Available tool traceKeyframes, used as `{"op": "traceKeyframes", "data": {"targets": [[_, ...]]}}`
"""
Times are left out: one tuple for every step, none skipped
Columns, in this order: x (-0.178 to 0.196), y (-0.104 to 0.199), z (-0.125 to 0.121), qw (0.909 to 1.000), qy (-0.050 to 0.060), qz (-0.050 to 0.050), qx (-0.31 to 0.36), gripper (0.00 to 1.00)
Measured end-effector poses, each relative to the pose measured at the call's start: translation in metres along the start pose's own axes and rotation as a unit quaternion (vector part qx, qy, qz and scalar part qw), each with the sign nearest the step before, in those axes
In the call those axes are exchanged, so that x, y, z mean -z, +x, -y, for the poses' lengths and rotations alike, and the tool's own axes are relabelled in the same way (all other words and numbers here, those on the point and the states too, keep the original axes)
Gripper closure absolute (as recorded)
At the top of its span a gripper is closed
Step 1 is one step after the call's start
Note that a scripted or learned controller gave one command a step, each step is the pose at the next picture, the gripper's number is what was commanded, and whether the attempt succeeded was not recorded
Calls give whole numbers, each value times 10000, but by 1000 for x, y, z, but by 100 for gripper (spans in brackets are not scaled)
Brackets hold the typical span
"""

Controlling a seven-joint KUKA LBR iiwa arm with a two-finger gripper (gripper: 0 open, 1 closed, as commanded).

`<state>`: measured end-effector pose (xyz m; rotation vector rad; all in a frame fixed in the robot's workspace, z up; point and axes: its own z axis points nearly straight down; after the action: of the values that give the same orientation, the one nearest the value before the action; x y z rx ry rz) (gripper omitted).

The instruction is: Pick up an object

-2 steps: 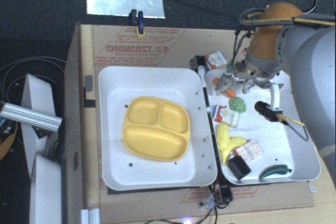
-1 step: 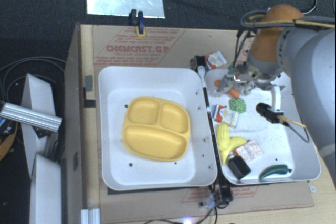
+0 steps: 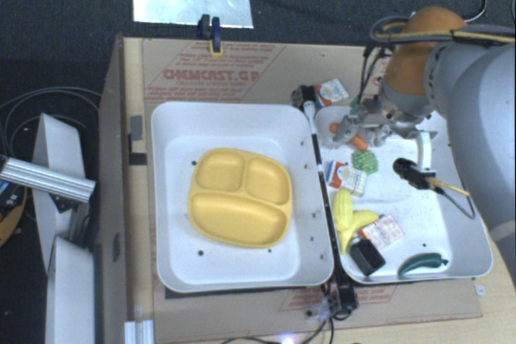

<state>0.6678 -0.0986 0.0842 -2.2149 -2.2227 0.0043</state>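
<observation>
Bench under cardboard sheet (image 3: 242, 68), two white bins side by side. Likeliest target: small orange piece (image 3: 359, 143), far-left part of right bin (image 3: 468, 254), just beside gripper (image 3: 353, 131). Probably light, hard, smooth plastic; best pinched across short width. Gripper open or closed: cannot tell. Green toy (image 3: 367, 162) just beside target on near side, may crowd grasp. Nearer: printed packet (image 3: 348, 176), banana (image 3: 344, 209), black block (image 3: 367, 258), teal tool (image 3: 423, 262). Left bin (image 3: 173, 173): yellow divided plate (image 3: 240, 197).

Left bin (image 3: 173, 141) largely taken up by yellow tray (image 3: 240, 197), bare margins left around it, left edge of right bin (image 3: 455, 234) crowded by banana (image 3: 345, 209), cards (image 3: 348, 176), black block (image 3: 367, 256), middle left open
</observation>
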Motion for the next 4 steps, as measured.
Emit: {"op": "traceKeyframes", "data": {"targets": [[0,-15,0,10000,-2,1,-7,0],[0,-20,0,10000,-1,0,-7,0],[0,-3,0,10000,-1,4,5,0],[0,-3,0,10000,-1,5,6,0]]}}
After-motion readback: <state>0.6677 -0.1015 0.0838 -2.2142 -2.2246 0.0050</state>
